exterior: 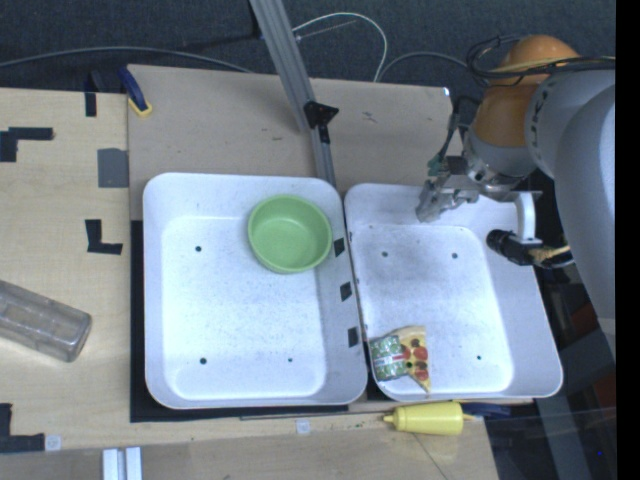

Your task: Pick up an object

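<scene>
Hand [436, 206] hovers over right bin's [520, 363] far rim, holding nothing.

My arm [585, 158] is big, round and smooth, and it is light grey. At about two o'clock it has a bright orange band [520, 93], shiny like a ball. Thin black cables loop over the orange part. Below the band my wrist gets narrow, grey and metal. My gripper [432, 208] is small and silver-grey, made of little blocky parts.
</scene>
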`<state>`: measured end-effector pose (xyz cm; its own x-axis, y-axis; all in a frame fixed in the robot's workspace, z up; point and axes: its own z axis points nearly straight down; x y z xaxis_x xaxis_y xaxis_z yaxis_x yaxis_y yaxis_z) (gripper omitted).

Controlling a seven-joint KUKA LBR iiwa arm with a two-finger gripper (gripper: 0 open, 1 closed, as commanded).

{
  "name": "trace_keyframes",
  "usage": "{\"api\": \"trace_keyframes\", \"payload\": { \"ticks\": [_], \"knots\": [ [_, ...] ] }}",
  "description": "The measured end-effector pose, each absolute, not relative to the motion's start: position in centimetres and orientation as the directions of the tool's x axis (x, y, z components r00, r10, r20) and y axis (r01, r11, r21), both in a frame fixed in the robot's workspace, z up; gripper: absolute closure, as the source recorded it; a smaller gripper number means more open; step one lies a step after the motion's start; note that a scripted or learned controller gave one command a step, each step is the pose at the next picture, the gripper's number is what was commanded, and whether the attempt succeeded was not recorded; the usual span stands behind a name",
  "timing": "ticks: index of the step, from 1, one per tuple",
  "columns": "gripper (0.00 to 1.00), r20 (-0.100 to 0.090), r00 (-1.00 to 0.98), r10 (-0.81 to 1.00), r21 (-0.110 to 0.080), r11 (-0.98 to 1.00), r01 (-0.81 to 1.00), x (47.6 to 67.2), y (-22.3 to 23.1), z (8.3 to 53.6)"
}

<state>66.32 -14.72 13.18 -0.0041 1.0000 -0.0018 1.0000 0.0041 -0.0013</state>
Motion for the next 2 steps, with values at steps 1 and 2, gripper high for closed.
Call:
{"api": "trace_keyframes", "payload": {
  "ticks": [1, 2],
  "knots": [
    [1.00, 0.000, -0.003, 1.000, 0.005, 0.003, 1.000, 66.5, -13.8, 19.1],
    [1.00, -0.001, -0.002, 1.000, 0.006, 0.002, 1.000, 66.6, -13.7, 24.5]
  ]
}}
